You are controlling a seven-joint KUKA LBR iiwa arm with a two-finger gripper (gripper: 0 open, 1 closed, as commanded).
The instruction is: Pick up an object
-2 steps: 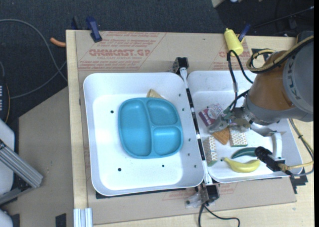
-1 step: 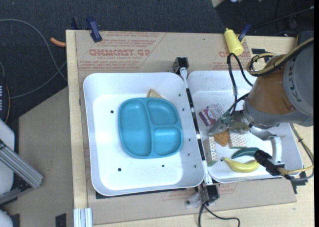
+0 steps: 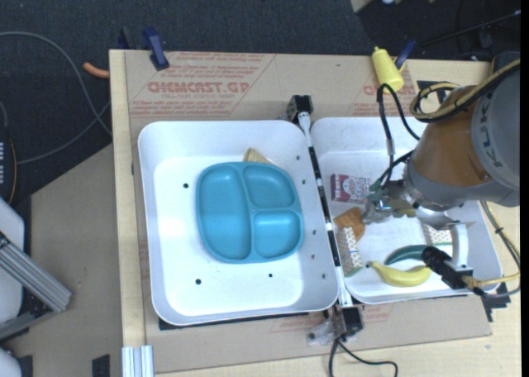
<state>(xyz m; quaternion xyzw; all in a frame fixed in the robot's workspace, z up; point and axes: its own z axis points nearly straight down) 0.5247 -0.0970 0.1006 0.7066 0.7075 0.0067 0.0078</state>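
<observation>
While the arm (image 3: 475, 148) reaches in from the right over the right bin (image 3: 351, 131), the bench (image 3: 207, 86) carries both bins side by side; the left bin (image 3: 165, 202) holds a blue divided plate (image 3: 248, 210), lying flat near its middle, with a tan scrap (image 3: 254, 155) peeking out just behind its far edge; the gripper (image 3: 382, 204) hangs low over the right bin's middle, and I cannot tell how it is set or whether it grasps anything; a pink-and-white packet (image 3: 349, 188) lies just to its left; a banana (image 3: 401, 274) rests near that bin's front wall, a green curved piece (image 3: 407, 254) just behind it; a small brown item (image 3: 350, 220) and a patterned wrapper (image 3: 350, 243) lie by the bin's left wall.
</observation>
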